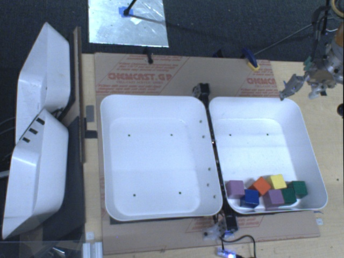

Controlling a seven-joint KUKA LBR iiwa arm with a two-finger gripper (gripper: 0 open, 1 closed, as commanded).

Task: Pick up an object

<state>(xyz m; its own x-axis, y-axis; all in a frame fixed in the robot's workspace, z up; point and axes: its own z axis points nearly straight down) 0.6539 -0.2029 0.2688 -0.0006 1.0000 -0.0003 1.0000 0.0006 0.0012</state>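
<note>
Several small coloured blocks lie bunched along the near wall of the right bin [301, 123]: a purple one [235, 187], a blue one [250, 198], an orange one [262, 185], a yellow one [278, 181], a second purple one [274, 198] and green ones [298, 188]. My gripper [301, 90] hangs over the bench just beyond the right bin's far right corner, far from the blocks. Its two fingers are spread open, with nothing between them.
The left bin [115, 160] sits beside the right one, the two meeting at a dark seam. Two white covers [37, 144] lean at the far left. A shiny metal sheet [128, 15] lies beyond the bins, with a blue and yellow clamp [251, 60] on the board's far edge.
</note>
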